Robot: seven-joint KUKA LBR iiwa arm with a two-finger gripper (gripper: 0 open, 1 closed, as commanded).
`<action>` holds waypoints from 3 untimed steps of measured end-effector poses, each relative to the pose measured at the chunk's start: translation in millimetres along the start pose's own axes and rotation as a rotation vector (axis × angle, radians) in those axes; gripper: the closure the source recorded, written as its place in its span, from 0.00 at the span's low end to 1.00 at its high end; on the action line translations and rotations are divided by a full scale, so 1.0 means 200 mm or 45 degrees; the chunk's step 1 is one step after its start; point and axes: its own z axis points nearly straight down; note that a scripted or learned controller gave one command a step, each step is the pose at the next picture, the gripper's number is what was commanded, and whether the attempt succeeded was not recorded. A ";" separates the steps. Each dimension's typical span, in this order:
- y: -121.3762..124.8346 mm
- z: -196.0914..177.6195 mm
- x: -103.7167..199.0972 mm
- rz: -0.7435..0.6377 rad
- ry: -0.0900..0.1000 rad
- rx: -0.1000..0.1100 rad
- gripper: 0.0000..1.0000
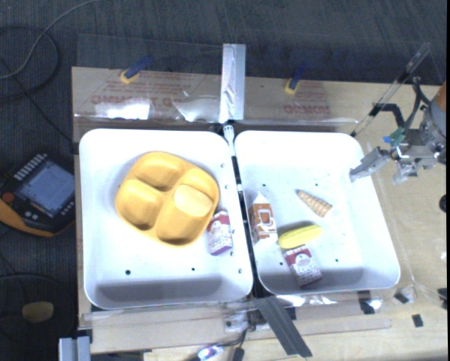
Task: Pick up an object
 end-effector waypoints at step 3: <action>-0.25 0.94 0.46 -0.358 -0.020 -0.033 0.00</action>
